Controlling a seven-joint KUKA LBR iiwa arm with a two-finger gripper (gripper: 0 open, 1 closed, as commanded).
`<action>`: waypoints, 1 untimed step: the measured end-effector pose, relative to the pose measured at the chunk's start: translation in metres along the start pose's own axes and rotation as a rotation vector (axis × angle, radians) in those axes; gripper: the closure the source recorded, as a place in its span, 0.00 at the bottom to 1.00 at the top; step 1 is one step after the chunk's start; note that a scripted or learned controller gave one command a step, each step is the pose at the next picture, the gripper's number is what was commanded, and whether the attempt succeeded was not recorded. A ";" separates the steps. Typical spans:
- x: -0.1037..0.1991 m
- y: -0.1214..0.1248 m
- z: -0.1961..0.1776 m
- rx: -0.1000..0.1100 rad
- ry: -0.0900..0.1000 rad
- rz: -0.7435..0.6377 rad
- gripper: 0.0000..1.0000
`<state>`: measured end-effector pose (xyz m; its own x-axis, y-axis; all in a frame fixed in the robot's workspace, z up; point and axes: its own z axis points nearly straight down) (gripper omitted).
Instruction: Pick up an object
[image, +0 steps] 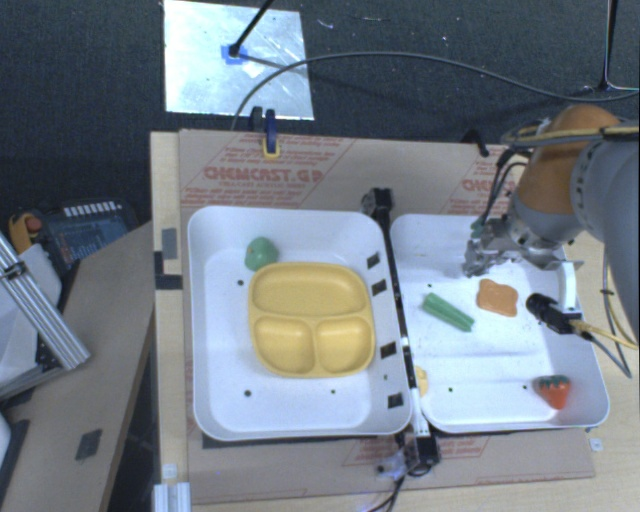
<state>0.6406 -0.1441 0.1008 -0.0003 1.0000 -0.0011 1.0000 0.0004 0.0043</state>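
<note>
From the camera above the bench we see two white bins side by side. The left bin (210, 300) holds a yellow divided plate (308, 317) near its centre, with three compartments. At about eleven o'clock from the plate, touching or just beside its rim, lies a small green round object (261, 252).

The right bin (500, 400) carries the loose things. A green elongated piece (447, 311) lies tilted left of the bin's centre. At about two o'clock from it, near but apart, sits an orange flat piece (497, 298). Down at the bin's five o'clock corner rests a small red and green object (553, 390), well apart from the others. A pale yellow bit (421, 380) shows at the bin's left edge, by the divider; we cannot tell what it is.

The arm (590, 180) reaches in from three o'clock, its orange band above the wrist. The gripper (478, 262) hangs over the upper part of the right bin, at about eleven o'clock from the orange flat piece and just beside it. We cannot tell how it is set, and we see nothing held in it.
</note>
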 end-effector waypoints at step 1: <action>-0.005 -0.001 -0.046 -0.002 0.000 0.001 1.00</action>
<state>0.6391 -0.1495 0.1466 0.0011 1.0000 -0.0014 1.0000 -0.0011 0.0060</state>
